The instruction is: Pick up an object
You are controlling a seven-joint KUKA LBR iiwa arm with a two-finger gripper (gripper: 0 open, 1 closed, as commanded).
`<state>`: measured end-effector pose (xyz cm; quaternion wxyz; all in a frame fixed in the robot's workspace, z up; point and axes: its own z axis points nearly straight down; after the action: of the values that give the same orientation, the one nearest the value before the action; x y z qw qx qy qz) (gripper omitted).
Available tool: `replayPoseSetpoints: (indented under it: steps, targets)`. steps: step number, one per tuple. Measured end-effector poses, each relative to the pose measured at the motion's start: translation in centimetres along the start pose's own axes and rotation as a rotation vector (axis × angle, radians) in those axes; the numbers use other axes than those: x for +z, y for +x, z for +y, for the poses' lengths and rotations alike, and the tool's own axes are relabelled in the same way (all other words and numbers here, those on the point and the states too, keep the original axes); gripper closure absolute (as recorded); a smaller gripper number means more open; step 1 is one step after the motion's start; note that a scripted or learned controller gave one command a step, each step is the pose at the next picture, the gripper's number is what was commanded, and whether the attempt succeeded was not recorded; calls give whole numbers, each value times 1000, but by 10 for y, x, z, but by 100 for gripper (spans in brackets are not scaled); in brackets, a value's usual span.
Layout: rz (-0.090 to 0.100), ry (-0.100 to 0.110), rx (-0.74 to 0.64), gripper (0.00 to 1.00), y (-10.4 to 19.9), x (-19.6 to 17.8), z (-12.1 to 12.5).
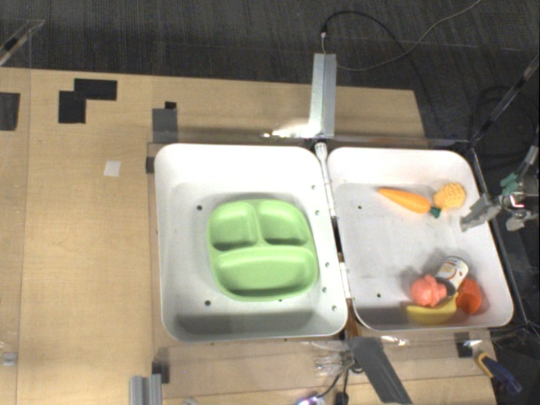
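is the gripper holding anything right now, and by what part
Nothing is held. The gripper sits at the right bin's right edge, with nothing between its fingers; the carrot lies apart from it.

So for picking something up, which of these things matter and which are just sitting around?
For the job:
- carrot
- yellow corn-like toy
- pink toy
- banana
- red-orange toy
- small white container
- gripper, at the right bin's far edge

Lying about:
- green divided plate
- left bin
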<state>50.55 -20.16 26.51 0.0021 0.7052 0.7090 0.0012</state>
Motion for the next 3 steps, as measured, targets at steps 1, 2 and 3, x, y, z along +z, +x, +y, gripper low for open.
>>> replayPoseSetpoints:
  steps: [1,2,3]
  targets:
    - [1,2,113,0,13,128,25]
    - [0,-4,112,100,13,116,27]
    - [0,-4,112,0,13,116,27]
